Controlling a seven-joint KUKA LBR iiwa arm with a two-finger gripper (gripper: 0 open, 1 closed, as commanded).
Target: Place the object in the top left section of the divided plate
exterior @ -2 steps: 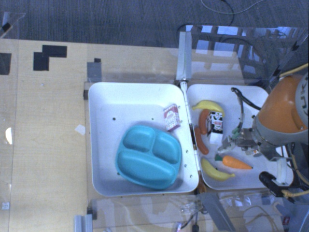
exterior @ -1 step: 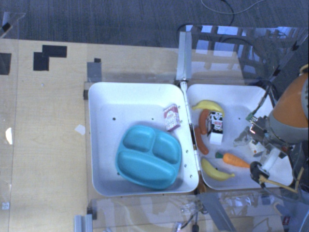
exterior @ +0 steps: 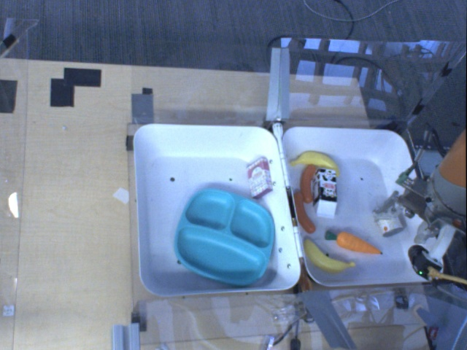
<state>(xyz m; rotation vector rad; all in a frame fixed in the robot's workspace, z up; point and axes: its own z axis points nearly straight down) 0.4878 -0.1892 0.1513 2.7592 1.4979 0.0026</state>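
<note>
- L bin (exterior: 149,195): blue divided plate (exterior: 225,236) lies in lower-mid part, slightly rotated; three sections visible, none holding anything.
- Small red/white carton (exterior: 259,177) just above plate's upper-right edge, near the wall between bins; lying flat, not on plate.
- R bin (exterior: 379,148): toy food clustered on its left side. Yellow banana (exterior: 314,158) at top; red sausage (exterior: 306,197) runs down below it, close to divider wall.
- Black/white milk carton (exterior: 326,192) just beside sausage, on its right, touching or nearly so.
- 2nd banana (exterior: 327,257) at bottom of bin; orange carrot (exterior: 356,243) just above it, tip pointing right.
- Gripper (exterior: 389,219) over R bin's right side, well apart from the food; nothing between fingers. Can't tell if released or clenched, too small/blurred.
- Arm w/ orange band (exterior: 456,162) at right edge.
</note>
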